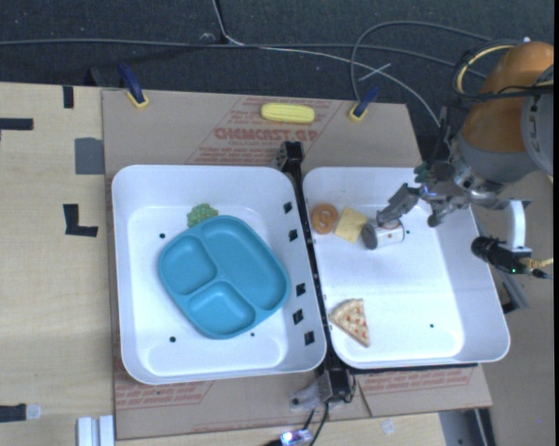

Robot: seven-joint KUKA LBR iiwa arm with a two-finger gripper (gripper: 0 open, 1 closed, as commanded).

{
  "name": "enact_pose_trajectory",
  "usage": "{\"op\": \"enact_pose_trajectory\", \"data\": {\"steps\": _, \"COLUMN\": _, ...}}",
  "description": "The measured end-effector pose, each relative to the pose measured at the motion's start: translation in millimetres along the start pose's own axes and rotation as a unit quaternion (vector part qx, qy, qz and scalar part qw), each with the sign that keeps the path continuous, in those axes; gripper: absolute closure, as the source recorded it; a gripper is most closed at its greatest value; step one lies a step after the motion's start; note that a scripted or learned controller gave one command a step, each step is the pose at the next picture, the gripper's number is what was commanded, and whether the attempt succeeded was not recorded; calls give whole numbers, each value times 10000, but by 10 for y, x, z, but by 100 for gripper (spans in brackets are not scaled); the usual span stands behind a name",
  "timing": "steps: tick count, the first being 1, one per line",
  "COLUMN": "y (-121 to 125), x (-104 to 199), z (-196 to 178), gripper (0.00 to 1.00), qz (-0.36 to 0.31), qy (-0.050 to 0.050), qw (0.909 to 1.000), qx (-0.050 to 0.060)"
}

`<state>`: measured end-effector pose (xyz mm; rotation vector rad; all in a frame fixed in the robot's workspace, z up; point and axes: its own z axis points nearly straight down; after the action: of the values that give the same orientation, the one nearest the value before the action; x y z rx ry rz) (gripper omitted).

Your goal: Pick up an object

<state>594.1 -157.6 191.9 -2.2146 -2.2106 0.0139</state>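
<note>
Gripper [377,235] low in right bin [465,337], fingertips just right of yellow cheese block [351,223]; finger spread can't be told, nothing visibly held. Cheese lies left of gripper, touching donut [324,217] further left. Pizza slice [351,321] well below cheese, apart.

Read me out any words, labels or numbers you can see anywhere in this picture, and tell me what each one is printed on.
Red printed lettering on the cardboard sheet under the bins, beside the yellow corn cob: too blurred to read with any confidence.
More red print at the cardboard's lower edge: too small to read.
Nothing legible on the blue tray or the food items.
</note>
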Motion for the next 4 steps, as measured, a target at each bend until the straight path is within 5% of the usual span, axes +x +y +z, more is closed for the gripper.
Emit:
{"op": "enact_pose_trajectory", "data": {"steps": 1, "y": 32, "x": 3, "z": -80, "gripper": 0, "qz": -16, "qy": -12, "qw": 10000, "qx": -68}}
{"op": "enact_pose_trajectory", "data": {"steps": 3, "y": -9, "x": -36, "z": 1076, "gripper": 0, "qz": -19, "qy": -25, "qw": 10000, "qx": -74}}
{"op": "enact_pose_trajectory", "data": {"steps": 4, "y": 0, "x": -33, "z": 940, "gripper": 100, "qz": -20, "qy": -23, "qw": 10000, "qx": -84}}
